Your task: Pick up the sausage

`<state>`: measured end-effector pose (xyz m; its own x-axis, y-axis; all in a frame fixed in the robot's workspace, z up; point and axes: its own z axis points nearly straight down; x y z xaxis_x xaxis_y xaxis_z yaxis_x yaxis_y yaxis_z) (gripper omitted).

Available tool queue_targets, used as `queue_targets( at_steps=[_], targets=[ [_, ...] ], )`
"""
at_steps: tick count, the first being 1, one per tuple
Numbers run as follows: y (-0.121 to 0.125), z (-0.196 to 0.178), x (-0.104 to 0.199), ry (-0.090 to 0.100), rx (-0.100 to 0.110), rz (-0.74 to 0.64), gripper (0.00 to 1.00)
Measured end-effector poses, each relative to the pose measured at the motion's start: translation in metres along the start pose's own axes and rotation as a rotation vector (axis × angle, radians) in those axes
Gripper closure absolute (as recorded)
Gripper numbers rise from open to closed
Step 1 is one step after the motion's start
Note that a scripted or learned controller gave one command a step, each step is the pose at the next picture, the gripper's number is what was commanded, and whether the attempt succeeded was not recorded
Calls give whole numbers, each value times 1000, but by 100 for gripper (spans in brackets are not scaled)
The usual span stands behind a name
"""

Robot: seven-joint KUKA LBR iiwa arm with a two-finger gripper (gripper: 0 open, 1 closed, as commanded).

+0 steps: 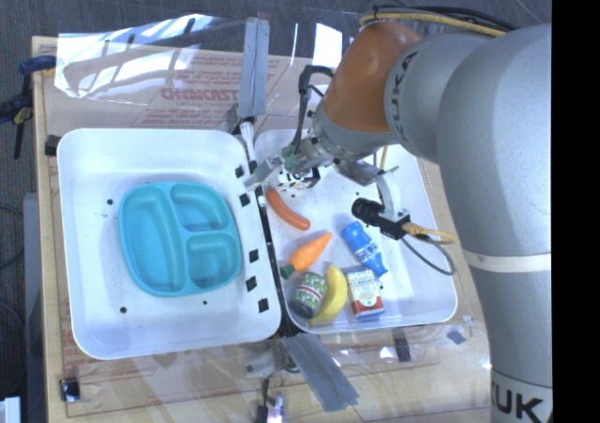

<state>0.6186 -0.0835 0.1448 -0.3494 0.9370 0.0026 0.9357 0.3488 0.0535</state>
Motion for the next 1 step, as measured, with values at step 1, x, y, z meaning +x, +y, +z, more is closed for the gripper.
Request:
queue_targets(
  at_steps=[1],
  targets=[
    [0,0,0,0,-1,-13,0]
  ],
)
